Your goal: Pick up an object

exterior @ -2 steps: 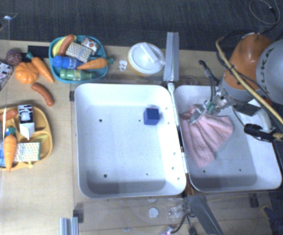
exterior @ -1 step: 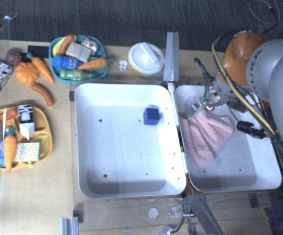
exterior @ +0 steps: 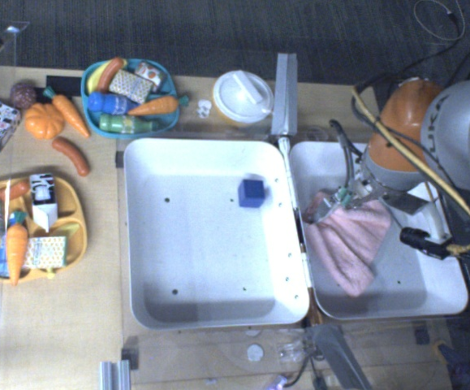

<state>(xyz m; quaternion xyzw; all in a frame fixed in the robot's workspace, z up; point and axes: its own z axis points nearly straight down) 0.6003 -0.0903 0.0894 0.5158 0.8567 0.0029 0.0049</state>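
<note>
Gripper (exterior: 338, 199) at pink cloth (exterior: 350, 242), right bin (exterior: 446, 295) | left bin (exterior: 178, 299): blue cube (exterior: 252, 192)

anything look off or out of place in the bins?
One thing: the pink cloth in the right bin lies crumpled, bunched up at its top left corner right under the gripper, rather than flat. The blue cube sits squarely in the left bin. Nothing looks spilled or damaged.
</note>
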